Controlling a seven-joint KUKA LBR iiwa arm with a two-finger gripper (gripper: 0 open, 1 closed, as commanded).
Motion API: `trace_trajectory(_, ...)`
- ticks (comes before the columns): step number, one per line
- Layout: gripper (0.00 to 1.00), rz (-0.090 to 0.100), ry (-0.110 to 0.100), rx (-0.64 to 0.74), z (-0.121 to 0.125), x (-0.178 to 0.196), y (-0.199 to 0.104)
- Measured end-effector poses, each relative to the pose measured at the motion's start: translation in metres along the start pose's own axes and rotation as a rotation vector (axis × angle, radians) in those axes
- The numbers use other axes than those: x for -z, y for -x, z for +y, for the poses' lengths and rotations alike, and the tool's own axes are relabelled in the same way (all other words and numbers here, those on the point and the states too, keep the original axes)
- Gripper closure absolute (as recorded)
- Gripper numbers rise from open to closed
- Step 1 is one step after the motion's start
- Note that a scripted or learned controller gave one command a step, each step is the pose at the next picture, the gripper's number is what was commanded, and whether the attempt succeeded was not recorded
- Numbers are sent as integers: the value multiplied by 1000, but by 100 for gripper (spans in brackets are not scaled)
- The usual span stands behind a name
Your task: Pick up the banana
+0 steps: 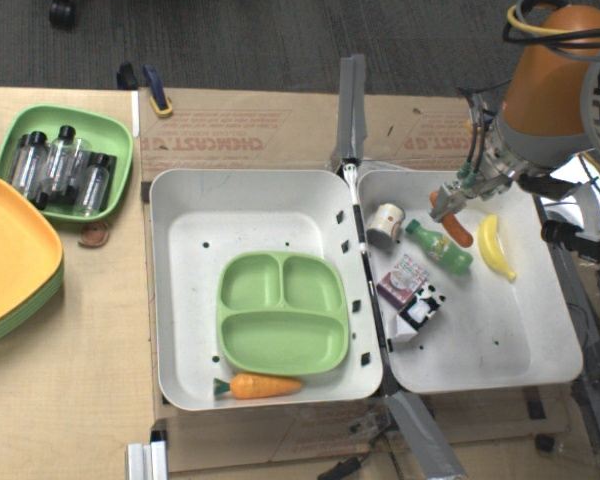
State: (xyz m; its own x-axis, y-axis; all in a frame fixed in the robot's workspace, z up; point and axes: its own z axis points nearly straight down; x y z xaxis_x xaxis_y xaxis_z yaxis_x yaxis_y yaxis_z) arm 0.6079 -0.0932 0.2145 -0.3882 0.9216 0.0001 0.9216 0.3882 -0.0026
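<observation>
1. I see the gripper (458,194) hovering over the right bin (540,358); I cannot tell its state.
2. The banana (493,247) lies just right of it and below, untouched.
3. A green bottle (440,246) sits directly beneath.

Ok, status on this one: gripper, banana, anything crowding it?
Gripper over right bin, nothing between its fingers. Banana lies free, just right of it. Hot dog and green bottle close on the banana's left.
</observation>
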Motion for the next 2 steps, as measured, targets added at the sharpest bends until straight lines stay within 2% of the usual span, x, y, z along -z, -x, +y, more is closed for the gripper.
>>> trace_trajectory(1,100,0,2,304,16,-23,-37)
trace_trajectory(2,100,-2,2,-23,9,49,-32)
